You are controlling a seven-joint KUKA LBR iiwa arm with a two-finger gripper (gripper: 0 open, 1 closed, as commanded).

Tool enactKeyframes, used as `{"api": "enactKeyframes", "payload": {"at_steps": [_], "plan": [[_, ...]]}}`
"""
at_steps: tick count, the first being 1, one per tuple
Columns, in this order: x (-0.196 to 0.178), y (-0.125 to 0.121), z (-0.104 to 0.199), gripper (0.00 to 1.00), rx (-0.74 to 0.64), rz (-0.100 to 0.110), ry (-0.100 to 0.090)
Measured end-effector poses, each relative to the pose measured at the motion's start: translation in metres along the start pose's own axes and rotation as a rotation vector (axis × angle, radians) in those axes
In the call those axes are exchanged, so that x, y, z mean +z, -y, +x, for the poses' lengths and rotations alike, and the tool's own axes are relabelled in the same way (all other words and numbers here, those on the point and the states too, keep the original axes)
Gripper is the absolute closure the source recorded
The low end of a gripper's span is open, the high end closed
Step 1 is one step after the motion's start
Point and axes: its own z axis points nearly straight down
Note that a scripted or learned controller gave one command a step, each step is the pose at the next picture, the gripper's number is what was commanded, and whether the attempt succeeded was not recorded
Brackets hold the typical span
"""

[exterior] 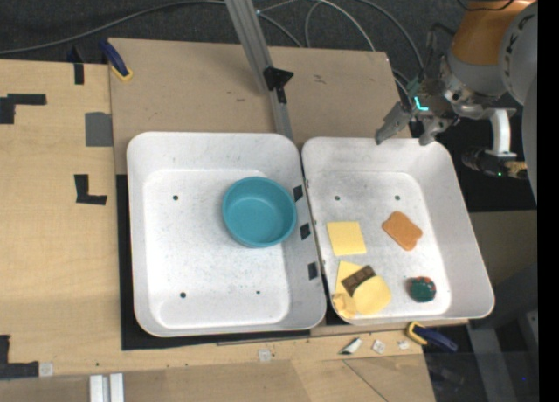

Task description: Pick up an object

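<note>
1. Hovering over the far edge of the right bin point(467, 217), the hand point(408, 122) carries nothing; its two dark fingers appear spread apart, one toward the bin's far middle, one nearer the far right corner.
2. Nearest the front edge of the right bin lie a yellow soft piece point(371, 297) with a small brown block point(356, 280) resting on it, and a dark green round thing point(422, 288) just beside them toward the front right corner.
3. Farther in, a yellow square point(346, 238) lies flat near the bin's left wall; an orange lump point(402, 230) sits beside it, apart.
4. The orange lump looks the likeliest pick: seemingly light and spongy, standing clear of its neighbours. I would take it across its narrow width; the flat yellow square offers little to pinch.
5. In the left bin point(153, 217) a teal bowl point(258, 211) sits upright near the right wall; it looks stiff and smooth, graspable only by its rim.
</note>
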Motion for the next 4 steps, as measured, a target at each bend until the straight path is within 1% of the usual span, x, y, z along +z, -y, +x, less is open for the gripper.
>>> {"api": "enactKeyframes", "payload": {"at_steps": [1, 2, 3, 4], "plan": [[0.056, 0.004, -0.009, 0.00, 0.001, 0.004, -0.001], [0.103, 0.013, -0.007, 0.00, 0.001, 0.004, -0.001], [0.136, 0.014, -0.006, 0.00, 0.000, 0.003, -0.001], [0.124, 0.012, -0.006, 1.00, -0.002, 0.000, 0.001]]}}
